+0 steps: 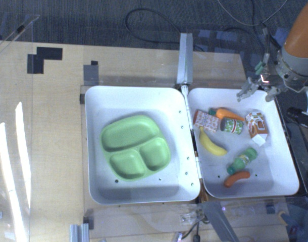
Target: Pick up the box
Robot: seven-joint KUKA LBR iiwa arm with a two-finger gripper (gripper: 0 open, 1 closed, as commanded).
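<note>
This is looking like a robotics lab or test cell rather than a home or shop. A pale wooden bench (pixel 43 135) is carrying two shallow white bins (pixel 93 150) fixed side by side between metal brackets (pixel 185 59), with black tape marks (pixel 43 57) sitting on its surface. Black cables (pixel 159 21) are trailing across dark carpet (pixel 93 4) behind it. A grey arm with an orange band (pixel 301 34) is reaching in from the right. The bins are holding toy food and a green divided tray (pixel 136 146), which are looking like practice objects.

wooden bench (pixel 43 135), dark carpet (pixel 93 9), loose cables (pixel 159 19)
</note>
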